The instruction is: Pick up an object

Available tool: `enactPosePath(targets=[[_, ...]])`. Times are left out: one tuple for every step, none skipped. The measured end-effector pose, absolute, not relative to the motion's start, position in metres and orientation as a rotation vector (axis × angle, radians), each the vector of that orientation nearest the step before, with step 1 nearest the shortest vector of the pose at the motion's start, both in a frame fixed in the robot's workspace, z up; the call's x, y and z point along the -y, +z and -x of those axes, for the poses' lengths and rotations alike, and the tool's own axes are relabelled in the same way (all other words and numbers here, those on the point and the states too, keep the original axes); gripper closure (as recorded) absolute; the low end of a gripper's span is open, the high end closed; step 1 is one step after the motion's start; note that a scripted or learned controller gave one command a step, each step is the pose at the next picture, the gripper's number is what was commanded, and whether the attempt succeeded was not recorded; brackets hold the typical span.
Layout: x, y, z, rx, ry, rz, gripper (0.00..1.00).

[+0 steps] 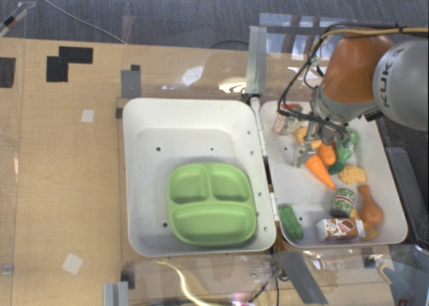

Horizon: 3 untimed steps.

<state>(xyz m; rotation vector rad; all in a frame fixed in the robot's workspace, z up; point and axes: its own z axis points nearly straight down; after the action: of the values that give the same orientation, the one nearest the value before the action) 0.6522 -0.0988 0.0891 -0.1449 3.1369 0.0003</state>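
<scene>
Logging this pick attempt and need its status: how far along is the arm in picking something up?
Done: the arm has reached into the right bin, with the gripper low over the pile, by the carrot. In hand: nothing shows between its fingers, so no grasp is confirmed. Left: gripping and lifting. The cans, the corn and the green divided plate in the left bin lie at rest.

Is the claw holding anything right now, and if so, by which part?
Cannot be told. The claw is down among the toys in the right bin, right beside the carrot, but no item visibly sits in it.
</scene>
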Motion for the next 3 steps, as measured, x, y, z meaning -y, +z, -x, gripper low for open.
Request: enactPosePath(targets=[[0.101, 0.089, -0.609, -3.123, -0.002, 0.177, 0.0], [0.1, 0.105, -0.614, -3.103, -0.005, 0.18, 1.0], [0.07, 0.216, -0.65, -3.113, -0.002, 0.176, 1.0]])
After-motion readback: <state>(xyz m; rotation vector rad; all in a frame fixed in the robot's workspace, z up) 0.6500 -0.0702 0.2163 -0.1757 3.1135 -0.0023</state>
